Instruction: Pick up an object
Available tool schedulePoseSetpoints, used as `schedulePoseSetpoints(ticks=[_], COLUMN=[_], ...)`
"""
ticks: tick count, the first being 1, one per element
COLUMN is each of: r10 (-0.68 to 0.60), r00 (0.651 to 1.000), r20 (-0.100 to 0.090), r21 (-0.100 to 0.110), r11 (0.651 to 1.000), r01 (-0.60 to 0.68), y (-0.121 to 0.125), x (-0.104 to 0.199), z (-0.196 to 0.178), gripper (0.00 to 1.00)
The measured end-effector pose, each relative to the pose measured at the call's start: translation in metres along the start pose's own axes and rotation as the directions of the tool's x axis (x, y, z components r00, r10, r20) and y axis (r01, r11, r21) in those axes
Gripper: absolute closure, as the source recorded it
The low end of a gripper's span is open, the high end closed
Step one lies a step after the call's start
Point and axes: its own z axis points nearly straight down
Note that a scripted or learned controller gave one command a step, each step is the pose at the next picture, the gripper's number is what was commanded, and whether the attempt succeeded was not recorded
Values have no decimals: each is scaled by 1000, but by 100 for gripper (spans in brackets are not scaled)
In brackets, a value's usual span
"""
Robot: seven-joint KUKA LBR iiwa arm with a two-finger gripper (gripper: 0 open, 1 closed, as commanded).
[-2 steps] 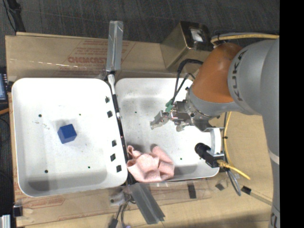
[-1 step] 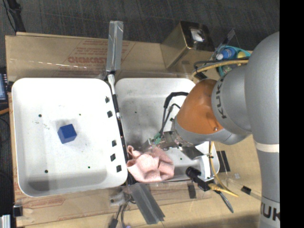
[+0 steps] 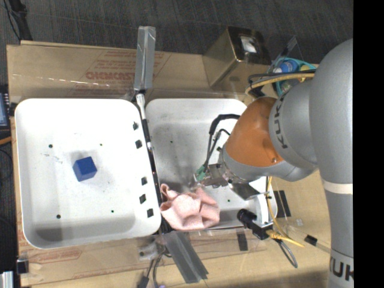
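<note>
Blue cube [image 3: 84,168] in left bin [image 3: 36,125], pink cloth [image 3: 189,209] in right bin [image 3: 180,119]

blue cube [image 3: 85,168], pink cloth [image 3: 187,209], white bins [image 3: 36,122]

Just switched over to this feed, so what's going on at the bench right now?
The KUKA arm is reaching from the right into the right bin, with its hand low over a crumpled pink cloth lying at that bin's near edge. The hand sits right at the cloth's upper edge, but I can't tell from this angle whether it has hold of it. A blue cube sits alone in the left bin, untouched.
</note>
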Motion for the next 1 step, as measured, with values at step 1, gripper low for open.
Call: schedulePoseSetpoints(ticks=[1], r10=[291], r00=[957], r20=[0], r21=[-2], r11=[957], r01=[-291], y=[39], x=[22], z=[-117], gripper=[100])
